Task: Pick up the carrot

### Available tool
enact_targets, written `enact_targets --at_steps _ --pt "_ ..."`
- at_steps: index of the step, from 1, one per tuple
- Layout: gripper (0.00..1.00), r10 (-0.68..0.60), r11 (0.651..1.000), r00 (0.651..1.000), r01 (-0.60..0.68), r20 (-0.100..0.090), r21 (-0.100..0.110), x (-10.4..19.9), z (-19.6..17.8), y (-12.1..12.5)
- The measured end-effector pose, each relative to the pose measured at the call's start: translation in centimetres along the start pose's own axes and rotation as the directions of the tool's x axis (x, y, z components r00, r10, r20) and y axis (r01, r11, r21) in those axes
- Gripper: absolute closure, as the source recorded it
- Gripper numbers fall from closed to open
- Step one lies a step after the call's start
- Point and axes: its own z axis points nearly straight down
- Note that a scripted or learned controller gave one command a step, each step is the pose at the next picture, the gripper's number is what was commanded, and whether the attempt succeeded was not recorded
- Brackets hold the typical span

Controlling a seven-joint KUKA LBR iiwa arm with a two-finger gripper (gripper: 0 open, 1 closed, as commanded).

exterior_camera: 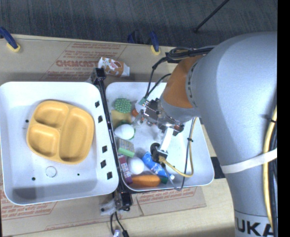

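Well, not grabbed yet: gotta reach carrot (145, 181) at right bin's (200, 158) 6 o'clock; can't tell if gripper (147, 115) is spread or pinching.

The orange carrot (145, 180) lies flat on its side against the near wall of the right bin (204, 154).

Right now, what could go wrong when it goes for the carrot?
The carrot lies along the right bin's near wall, crowded by a blue object and a white ball; a grab may strike the wall or catch a neighbour instead. The arm also hides part of that bin.
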Motion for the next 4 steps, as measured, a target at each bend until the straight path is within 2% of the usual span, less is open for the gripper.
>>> enact_targets --at_steps 1,2,3,4 --pt "0.00 -0.100 0.995 0.995 0.100 0.000 -0.003 3.9 -10.1 7.5" --pt "0.00 0.020 1.000 1.000 -0.020 0.001 0.002 3.8 0.0 3.0" --pt "0.00 -0.195 0.981 0.981 0.195 0.000 0.001 2.0 0.0 0.7" --pt "0.00 -0.547 0.837 0.837 0.547 0.002 -0.003 -2.4 -7.2 -0.5"
